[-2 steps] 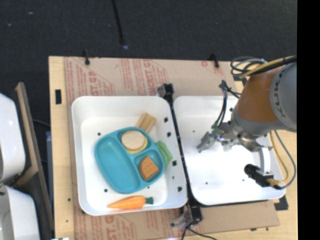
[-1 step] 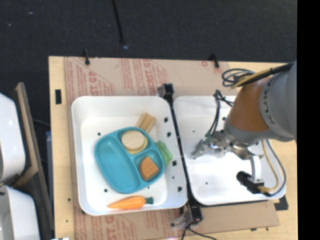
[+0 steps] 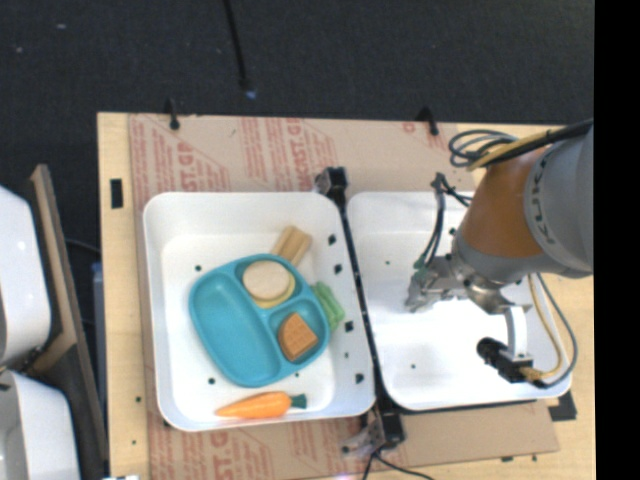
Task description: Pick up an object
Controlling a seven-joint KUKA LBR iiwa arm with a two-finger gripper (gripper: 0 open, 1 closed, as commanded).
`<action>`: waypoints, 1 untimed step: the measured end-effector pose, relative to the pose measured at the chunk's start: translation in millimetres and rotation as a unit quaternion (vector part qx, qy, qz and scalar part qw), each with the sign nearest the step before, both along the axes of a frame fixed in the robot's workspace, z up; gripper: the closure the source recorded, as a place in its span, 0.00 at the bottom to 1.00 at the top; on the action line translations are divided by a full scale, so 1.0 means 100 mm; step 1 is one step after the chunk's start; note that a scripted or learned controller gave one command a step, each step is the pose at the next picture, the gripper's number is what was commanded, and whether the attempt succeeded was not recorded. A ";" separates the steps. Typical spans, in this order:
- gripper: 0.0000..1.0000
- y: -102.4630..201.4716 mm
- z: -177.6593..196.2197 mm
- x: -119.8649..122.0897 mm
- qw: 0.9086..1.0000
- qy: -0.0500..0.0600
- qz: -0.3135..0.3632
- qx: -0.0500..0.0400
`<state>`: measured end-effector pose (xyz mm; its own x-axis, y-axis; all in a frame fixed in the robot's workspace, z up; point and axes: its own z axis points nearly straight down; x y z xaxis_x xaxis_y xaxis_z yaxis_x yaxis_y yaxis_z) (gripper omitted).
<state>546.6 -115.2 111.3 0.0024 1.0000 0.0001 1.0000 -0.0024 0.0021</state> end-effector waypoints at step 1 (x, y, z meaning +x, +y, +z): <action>1.00 0.00 0.61 0.08 1.000 -0.002 0.001 0.000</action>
